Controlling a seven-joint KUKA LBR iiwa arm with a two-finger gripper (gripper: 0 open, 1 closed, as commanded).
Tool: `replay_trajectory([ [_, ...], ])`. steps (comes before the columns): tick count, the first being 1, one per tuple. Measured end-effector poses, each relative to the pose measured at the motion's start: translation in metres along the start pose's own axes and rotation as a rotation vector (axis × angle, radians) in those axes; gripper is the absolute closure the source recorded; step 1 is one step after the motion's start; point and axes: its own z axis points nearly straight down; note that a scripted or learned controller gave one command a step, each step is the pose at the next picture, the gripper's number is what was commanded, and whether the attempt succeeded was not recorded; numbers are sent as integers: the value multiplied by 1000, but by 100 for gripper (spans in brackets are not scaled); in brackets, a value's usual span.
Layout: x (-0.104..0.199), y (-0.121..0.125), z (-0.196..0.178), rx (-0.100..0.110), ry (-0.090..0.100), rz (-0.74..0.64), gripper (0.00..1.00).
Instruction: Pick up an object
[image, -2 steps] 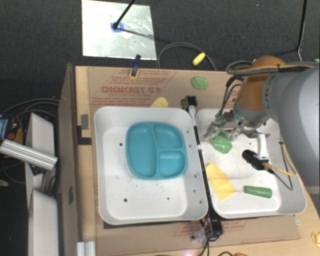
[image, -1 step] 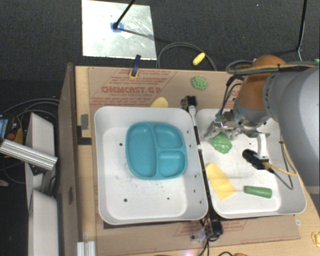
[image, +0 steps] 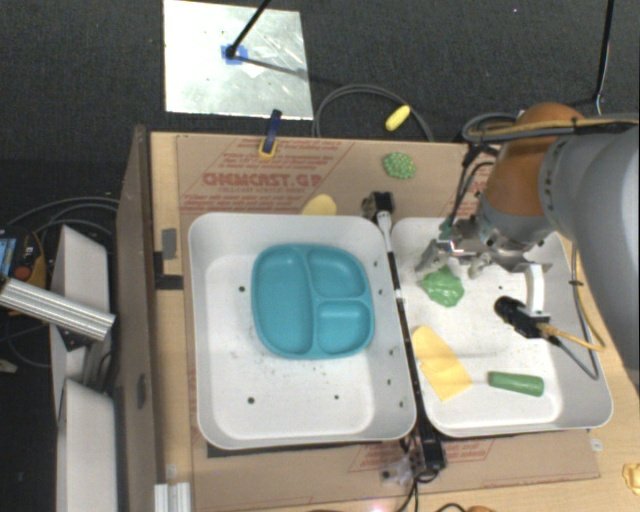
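In the right bin (image: 580, 400), near its far left corner, lies a lumpy green object (image: 442, 289). My gripper (image: 453, 264) hangs right over its far edge, open, one finger on each side and nothing between them. Closer to the front of the same bin are a yellow block (image: 440, 363) by the left wall and a dark green cylinder (image: 515, 382) to its right. The grey arm (image: 585, 190) comes in from the upper right.
The left bin (image: 215, 400) holds a blue divided plate (image: 311, 301). Behind the bins, on the cardboard, lie a green bumpy ball (image: 399, 165), a pale yellow piece (image: 320, 206) and a blue-and-yellow clip (image: 271, 135). Cables run along the bench's back edge.
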Motion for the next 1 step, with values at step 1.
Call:
replay_trajectory([
  [1,-2,-2,28,3,-1,0,0],
])
